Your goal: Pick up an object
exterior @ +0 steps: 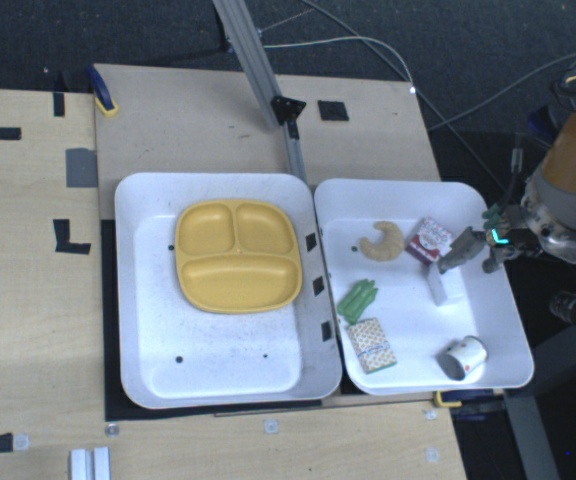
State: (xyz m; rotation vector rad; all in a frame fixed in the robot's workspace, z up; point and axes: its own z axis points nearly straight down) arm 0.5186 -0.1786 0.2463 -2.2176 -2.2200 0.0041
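Observation:
My gripper (473,256) hovers over the right edge of the right bin (488,203), reaching in from the right. Its two dark fingers stand apart with nothing between them. Just left of it lies a red and white packet (429,240), and a small pale grey bar (436,287) lies right below the left fingertip. Further left are a tan croissant-shaped piece (383,241), a green toy (357,300) and a patterned little box (371,344). A white cup (463,356) lies on its side in the bin's near right corner.
The left bin (148,298) holds a yellow divided plate (238,255). A grey metal pole (253,53) slants down to the gap between the bins at the back. Cables run over the dark floor behind the bench.

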